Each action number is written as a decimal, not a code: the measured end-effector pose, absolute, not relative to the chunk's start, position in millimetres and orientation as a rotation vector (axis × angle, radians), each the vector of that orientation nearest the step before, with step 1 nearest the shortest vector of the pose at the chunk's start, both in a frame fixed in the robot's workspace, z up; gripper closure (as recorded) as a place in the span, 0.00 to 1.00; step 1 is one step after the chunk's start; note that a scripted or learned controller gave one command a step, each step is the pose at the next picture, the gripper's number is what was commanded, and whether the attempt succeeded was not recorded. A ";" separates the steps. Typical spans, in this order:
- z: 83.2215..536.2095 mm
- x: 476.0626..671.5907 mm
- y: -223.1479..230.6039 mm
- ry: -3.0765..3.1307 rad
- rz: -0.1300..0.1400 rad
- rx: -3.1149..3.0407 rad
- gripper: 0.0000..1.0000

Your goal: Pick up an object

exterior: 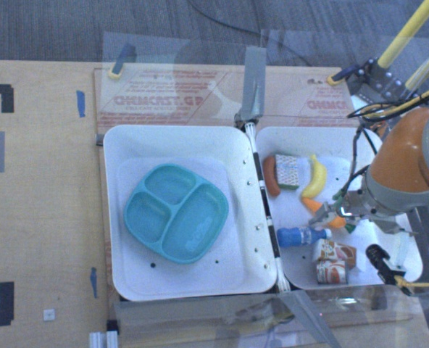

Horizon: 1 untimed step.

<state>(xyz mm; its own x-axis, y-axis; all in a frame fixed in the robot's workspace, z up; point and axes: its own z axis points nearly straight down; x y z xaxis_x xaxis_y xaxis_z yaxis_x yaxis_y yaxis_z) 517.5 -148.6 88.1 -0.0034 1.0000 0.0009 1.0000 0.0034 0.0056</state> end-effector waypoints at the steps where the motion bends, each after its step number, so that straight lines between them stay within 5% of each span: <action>1: 99.0 518.3 -152.4 2.210 0.012 2.220 1.00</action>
